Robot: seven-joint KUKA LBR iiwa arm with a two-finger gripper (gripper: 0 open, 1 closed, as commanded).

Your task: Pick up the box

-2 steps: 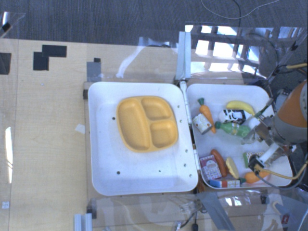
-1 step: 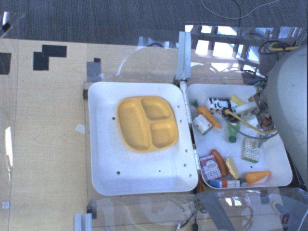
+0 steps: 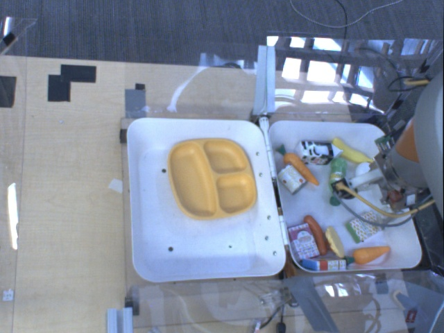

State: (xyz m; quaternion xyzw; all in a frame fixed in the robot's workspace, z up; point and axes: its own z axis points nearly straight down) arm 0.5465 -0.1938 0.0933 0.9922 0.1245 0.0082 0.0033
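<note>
Your claw [image 3: 393, 194] hovers by right bin [image 3: 409, 247] edge, well apart from red box [image 3: 300, 242]; reposition first. Claw width: cannot tell.

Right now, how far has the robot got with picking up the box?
Nothing looks done yet. The small white box and the flat red carton both lie on the floor of the right white bin. In hand: the grey arm hangs over that bin's right side, apart from both boxes. Left to do: reaching a box, closing on it and lifting it out.
</note>
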